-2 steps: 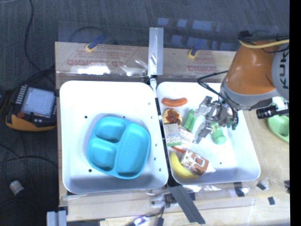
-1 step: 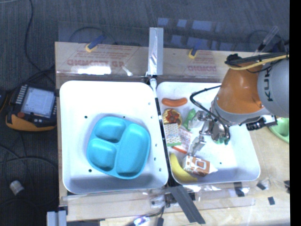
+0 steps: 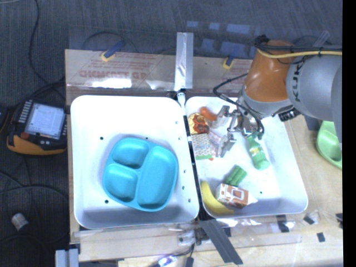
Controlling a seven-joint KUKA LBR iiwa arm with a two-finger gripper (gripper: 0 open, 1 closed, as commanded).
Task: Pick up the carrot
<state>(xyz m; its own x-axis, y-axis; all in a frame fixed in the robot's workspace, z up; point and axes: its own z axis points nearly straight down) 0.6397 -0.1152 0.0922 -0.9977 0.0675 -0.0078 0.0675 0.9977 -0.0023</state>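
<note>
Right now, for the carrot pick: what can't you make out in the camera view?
- Small orange carrot at the right bin's far left corner: partly covered by the metal two-finger gripper.
- Gripper fingers: blurred against the white bin, open or shut unreadable.
- Yellow banana: half under the small printed carton.
- Pale green object right of the bench: cut off by the frame edge.

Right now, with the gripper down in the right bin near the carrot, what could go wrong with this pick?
1. The carrot lies against the snack packet near the bin's back wall, so the gripper may catch the packet instead.
2. The gripper sits beside the carrot, not over it, so closing here would likely miss.
3. The green bottle lies close alongside and could get knocked.
</note>
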